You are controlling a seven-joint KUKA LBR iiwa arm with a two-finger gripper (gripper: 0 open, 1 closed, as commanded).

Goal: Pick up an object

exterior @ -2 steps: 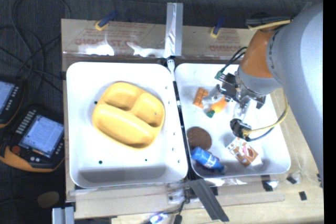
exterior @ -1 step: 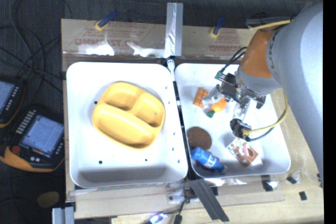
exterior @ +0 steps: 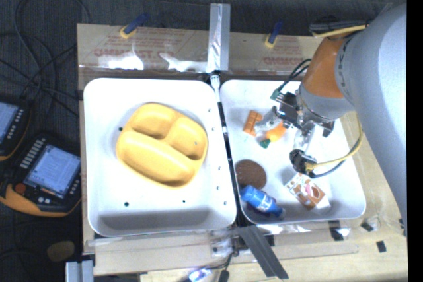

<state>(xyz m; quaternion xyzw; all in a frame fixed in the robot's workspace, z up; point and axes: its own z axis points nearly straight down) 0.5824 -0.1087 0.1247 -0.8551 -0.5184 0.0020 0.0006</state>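
Gripper [exterior: 285, 121] low in right bin [exterior: 344, 198] beside orange pieces [exterior: 253, 122]; finger state cannot be told (brown disc [exterior: 251, 174], blue object [exterior: 260, 201] nearer front).

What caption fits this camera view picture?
Robot arm over the right bin of small items; a big yellow object sits in the left bin.
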